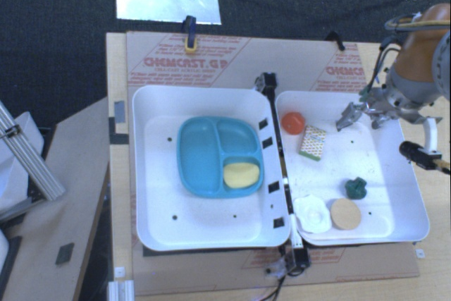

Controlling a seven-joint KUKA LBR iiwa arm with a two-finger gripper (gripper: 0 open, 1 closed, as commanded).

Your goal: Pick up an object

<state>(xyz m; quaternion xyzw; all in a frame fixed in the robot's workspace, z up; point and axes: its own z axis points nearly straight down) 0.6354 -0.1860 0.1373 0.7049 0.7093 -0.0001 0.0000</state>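
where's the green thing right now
The small green object lies in the right bin, toward its near edge, just above the tan disc and right of the white lid.

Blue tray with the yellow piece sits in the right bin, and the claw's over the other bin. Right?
Not quite. The camera view shows the blue tray, with the yellow piece in it, in the left bin. The claw is over the right bin.
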